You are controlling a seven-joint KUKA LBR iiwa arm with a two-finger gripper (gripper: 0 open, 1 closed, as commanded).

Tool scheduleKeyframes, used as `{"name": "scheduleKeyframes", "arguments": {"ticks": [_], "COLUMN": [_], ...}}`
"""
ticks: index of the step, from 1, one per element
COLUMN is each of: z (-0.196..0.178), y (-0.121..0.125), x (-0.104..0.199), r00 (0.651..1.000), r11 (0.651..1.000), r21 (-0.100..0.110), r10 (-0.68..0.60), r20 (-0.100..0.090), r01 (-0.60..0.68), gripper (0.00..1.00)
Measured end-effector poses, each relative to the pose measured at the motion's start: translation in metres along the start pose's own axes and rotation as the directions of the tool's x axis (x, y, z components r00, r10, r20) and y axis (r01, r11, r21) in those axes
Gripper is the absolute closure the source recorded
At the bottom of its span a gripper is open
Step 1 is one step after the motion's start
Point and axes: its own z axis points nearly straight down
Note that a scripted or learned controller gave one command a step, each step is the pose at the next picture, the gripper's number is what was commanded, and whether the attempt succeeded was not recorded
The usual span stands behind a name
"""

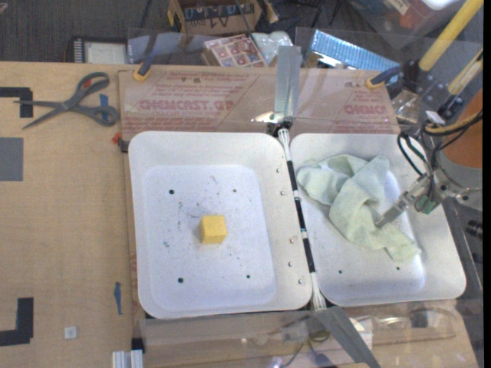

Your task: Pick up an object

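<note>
Two white bins are set side by side on a bench. Right below the gripper, touching, a crumpled cloth is spread; whether the gripper is clenched cannot be told.

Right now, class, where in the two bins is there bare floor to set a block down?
Left bin: bare floor all round the yellow cube. Right bin: a free strip along the near edge, below the cloth. Crowded where the gripper meets the cloth.
</note>
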Motion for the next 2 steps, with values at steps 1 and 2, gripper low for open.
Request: {"name": "scheduleKeyframes", "arguments": {"ticks": [1,2], "z": [0.0111,0.0111], "y": [0.0316,0.0316], "x": [0.0568,0.0568], "r00": [0.989,0.989], "r11": [0.989,0.989], "r21": [-0.004,-0.004], "r10": [-0.146,-0.146], "r20": [0.005,0.005], "r01": [0.146,0.146], "gripper": [0.00,0.00]}}
